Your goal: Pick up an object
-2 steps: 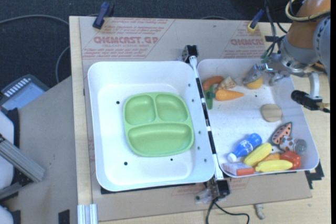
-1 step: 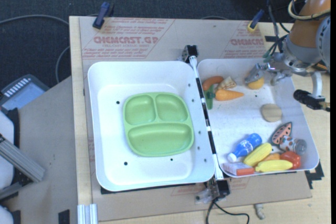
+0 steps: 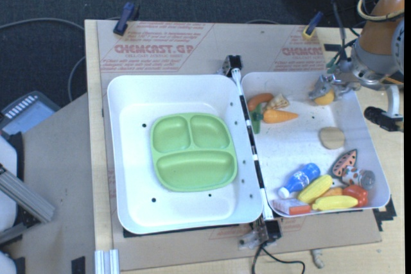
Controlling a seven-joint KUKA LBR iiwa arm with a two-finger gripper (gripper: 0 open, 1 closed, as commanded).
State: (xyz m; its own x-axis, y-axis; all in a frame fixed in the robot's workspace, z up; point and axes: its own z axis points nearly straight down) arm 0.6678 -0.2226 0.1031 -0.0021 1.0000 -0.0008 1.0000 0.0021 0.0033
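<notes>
My gripper (image 3: pixel 323 88) hangs over the far right corner of the right bin (image 3: pixel 290 84), reaching in from the right. A small yellow object (image 3: pixel 325 99) sits right at its tip, touching or just under it; whether it is held is unclear. Near the bin's far left lie an orange carrot (image 3: pixel 280 116), a darker orange piece (image 3: pixel 259 101) and a small beige item (image 3: pixel 280 101). A tan flat stone-like piece (image 3: pixel 332 137) lies mid-right.
The right bin's near corner holds a blue bottle (image 3: pixel 300 178), yellow pieces (image 3: pixel 315 188), a red item (image 3: pixel 354 193) and an orange seeded slice (image 3: pixel 345 163). A green divided plate (image 3: pixel 192 152) lies in the left bin (image 3: pixel 128 106). Clamps sit on the divider between the bins.
</notes>
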